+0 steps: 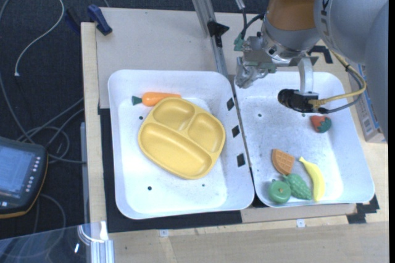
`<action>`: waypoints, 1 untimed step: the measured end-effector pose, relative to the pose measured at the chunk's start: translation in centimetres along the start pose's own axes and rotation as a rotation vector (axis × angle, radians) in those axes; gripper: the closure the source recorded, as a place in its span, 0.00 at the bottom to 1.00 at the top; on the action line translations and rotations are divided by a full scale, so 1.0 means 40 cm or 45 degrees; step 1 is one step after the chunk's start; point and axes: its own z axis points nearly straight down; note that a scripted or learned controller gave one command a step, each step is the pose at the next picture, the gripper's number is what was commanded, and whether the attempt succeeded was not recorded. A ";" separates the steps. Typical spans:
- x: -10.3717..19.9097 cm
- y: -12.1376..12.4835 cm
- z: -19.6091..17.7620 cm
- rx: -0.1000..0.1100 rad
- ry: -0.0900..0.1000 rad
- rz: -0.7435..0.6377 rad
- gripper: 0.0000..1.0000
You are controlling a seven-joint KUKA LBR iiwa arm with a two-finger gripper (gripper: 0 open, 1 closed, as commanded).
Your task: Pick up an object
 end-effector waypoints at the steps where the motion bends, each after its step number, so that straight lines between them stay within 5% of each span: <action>1: 0.136 -0.014 -0.019 -0.004 -0.001 0.001 1.00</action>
